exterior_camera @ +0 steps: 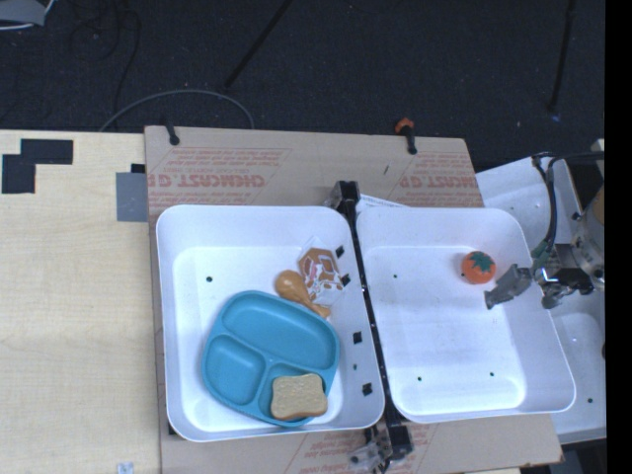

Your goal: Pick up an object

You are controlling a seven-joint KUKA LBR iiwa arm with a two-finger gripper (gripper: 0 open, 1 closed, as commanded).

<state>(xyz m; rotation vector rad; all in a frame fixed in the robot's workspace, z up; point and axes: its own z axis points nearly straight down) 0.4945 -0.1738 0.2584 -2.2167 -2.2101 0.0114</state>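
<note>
This looks like a robotics lab or test cell. Two white bins (pixel 434 403) sit side by side on a cardboard sheet (pixel 296 171) clamped to a plywood surface (pixel 69 304). Black cables (pixel 178 102) trail over dark carpet (pixel 326 47) behind. The left bin holds toy props: a blue divided plate (pixel 247 349), a bread slice (pixel 298 396). Black tape marks (pixel 35 161) are stuck to the wood.
</note>
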